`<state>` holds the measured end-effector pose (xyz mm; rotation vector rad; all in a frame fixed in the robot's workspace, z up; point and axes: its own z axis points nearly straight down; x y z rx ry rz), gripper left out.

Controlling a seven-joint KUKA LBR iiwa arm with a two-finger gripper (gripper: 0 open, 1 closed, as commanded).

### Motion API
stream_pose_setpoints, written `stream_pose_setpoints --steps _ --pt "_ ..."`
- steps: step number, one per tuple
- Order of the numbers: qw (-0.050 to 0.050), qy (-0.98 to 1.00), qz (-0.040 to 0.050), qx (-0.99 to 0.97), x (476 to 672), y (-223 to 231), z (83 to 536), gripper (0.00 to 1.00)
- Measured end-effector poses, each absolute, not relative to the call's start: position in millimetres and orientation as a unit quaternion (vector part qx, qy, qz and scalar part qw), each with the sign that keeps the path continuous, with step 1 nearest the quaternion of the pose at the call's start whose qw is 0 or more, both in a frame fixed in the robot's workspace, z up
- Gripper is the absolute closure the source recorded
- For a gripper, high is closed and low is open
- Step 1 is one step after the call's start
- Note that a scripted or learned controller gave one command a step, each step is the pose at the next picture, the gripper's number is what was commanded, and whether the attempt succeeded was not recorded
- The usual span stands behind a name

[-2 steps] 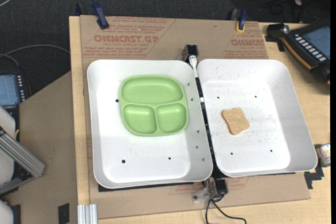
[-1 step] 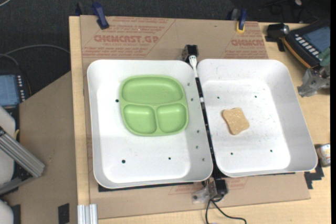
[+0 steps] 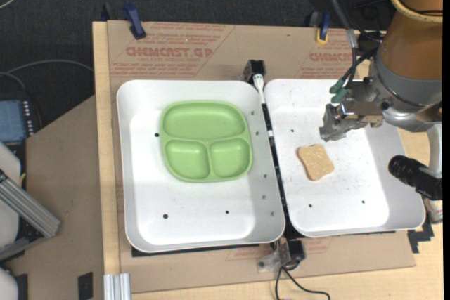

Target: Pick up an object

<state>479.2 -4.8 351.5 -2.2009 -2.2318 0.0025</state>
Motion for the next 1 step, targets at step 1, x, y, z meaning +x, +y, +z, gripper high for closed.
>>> stream_pose_setpoints --steps 1 --pt "-0.001 -0.71 -0.0025 -0.704 479.7 54.7 391.0 1.0"
